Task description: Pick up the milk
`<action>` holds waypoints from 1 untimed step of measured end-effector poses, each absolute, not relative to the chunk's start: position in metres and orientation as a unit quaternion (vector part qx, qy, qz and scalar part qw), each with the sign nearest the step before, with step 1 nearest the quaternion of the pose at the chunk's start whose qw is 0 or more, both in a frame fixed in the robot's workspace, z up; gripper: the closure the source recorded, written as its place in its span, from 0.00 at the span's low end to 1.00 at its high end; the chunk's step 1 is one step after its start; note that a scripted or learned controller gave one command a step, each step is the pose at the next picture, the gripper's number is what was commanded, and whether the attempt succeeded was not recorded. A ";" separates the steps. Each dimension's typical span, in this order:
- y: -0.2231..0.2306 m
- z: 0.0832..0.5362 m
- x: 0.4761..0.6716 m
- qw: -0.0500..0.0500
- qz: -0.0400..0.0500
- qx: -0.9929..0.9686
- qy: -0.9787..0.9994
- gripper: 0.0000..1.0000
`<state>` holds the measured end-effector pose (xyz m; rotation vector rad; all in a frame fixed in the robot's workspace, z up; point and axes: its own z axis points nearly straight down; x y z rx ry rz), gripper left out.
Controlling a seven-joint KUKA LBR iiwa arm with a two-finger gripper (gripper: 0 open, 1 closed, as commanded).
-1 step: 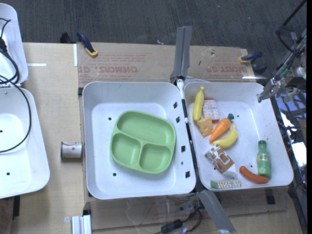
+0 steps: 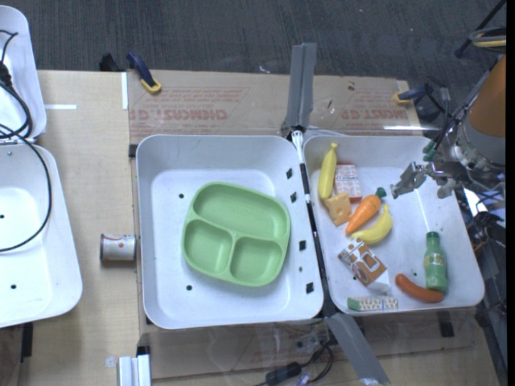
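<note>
Probably light, stiff, crushable: milk (image 2: 363, 262) lying lower-centre of right bin (image 2: 475, 284), best pinched across flat sides; gripper (image 2: 426, 177) upper right, fingers spread, empty.

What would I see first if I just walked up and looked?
Probably the big light-green plastic plate with three sections, lying alone in the left white bin. Next, the right white bin crowded with toy food: a yellow banana, an orange carrot and a small green bottle.
</note>
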<state>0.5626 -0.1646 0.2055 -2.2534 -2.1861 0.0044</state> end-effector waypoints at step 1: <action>-0.131 0.158 0.575 0.001 0.001 -0.721 -0.693 0.00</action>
